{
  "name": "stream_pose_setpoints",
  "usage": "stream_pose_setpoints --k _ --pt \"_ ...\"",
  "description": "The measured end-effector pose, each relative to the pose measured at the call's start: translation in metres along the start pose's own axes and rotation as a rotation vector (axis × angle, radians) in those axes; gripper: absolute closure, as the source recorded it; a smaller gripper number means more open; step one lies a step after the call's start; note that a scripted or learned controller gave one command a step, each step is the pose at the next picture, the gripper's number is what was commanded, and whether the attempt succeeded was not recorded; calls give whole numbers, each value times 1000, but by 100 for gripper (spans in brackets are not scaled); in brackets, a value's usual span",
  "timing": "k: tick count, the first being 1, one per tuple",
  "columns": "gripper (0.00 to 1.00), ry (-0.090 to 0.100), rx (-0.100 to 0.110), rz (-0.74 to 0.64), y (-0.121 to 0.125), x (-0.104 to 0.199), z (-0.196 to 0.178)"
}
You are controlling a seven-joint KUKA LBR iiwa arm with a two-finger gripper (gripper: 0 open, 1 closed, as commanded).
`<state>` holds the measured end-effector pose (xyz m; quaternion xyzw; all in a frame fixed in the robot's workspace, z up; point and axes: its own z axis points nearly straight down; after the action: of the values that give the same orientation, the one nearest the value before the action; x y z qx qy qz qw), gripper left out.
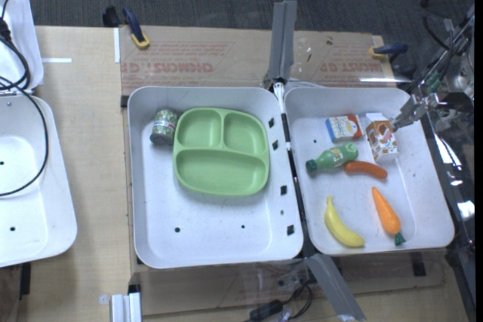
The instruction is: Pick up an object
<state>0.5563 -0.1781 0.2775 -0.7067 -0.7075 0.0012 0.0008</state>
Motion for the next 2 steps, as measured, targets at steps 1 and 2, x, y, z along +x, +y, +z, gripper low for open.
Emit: stream_pose_setpoints --k 1,2 --pt "0 1 0 -70 -21 13 134" --pt "0 1 0 -90 -43 -10 187"
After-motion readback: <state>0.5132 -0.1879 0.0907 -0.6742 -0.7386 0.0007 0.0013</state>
